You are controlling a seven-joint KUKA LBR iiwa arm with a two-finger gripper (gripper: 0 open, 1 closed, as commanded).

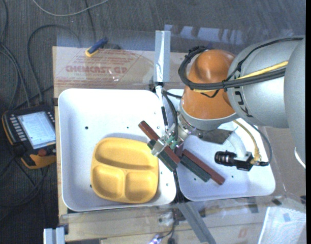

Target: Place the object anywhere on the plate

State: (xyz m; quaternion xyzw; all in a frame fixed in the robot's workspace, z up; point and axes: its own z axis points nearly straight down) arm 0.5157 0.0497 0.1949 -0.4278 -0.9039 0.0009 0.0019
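Camera view looks down for you on two white bins side by side, with the grey arm (270,85) reaching in from the right and its orange band (209,80) hanging over the near wall of the right bin (247,189). You find the gripper (164,146) right over the divider where the two bins meet, just beside the right edge of the yellow plate (126,169). You cannot tell from this angle whether the gripper is spread or pressed together, nor whether it grips anything.

Your task's thing, the reddish-brown bar (204,168), lies on a slant across both bins. Its upper end pokes into the left bin (79,111), near the plate's far right corner but not on the plate. From there it passes under the gripper, and its lower end reaches well into the right bin. You cannot tell whether it rests on the divider or is lifted off it.

A dark block (172,159) runs alongside the bar, touching or nearly touching it, from just below the gripper into the right bin.

The plate has three compartments and sits in the near half of the left bin, toward its right wall.

Beyond the bins you see a board with red lettering (97,70) and a small blue and yellow tool (96,46) on it. On the carpet to the left lies a handheld control screen (31,128)
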